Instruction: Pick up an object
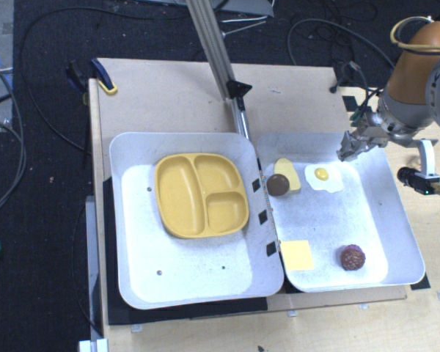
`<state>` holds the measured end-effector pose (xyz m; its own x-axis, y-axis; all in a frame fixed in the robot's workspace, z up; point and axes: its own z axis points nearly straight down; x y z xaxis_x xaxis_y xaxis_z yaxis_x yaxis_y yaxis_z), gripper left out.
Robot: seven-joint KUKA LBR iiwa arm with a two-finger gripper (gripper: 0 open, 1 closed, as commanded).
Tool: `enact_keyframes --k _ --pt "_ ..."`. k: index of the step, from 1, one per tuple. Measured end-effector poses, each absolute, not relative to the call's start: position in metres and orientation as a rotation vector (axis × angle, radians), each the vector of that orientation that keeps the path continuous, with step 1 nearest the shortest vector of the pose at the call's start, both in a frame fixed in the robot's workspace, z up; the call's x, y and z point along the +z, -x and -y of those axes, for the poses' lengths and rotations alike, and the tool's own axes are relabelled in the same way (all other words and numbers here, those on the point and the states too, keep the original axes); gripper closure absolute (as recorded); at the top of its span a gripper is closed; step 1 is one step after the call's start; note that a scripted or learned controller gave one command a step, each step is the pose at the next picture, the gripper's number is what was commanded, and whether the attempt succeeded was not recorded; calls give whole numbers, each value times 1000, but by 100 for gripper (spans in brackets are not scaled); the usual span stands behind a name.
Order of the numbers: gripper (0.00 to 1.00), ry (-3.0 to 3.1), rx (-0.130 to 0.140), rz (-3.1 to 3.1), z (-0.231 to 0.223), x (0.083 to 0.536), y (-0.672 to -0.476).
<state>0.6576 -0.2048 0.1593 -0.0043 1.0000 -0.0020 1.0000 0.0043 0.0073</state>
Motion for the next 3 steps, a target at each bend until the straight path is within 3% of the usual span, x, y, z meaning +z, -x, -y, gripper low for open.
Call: enact_keyframes --k 1,2,3 --pt "100 -2212 5 -2222 200 222 -656" --pt "100 -2215 2 -2223 200 231 -657" --pt "100 -2214 1 -2228 154 238 -653"
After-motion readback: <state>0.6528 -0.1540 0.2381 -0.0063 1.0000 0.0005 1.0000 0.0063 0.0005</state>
